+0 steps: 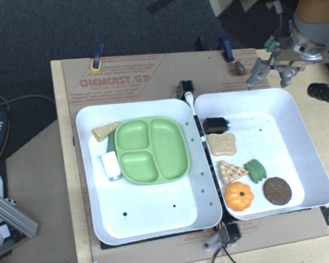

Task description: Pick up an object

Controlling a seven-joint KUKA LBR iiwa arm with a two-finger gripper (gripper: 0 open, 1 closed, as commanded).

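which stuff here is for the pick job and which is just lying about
For the job: gripper, pumpkin, bread, pizza slice, cookie, green pod, black block.
Lying about: green tray, cracker, white block, clamps.

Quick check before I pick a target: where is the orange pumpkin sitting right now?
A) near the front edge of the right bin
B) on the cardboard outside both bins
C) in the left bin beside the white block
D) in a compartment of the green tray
A: the orange pumpkin lies near the front edge of the right bin, next to the brown round patty.
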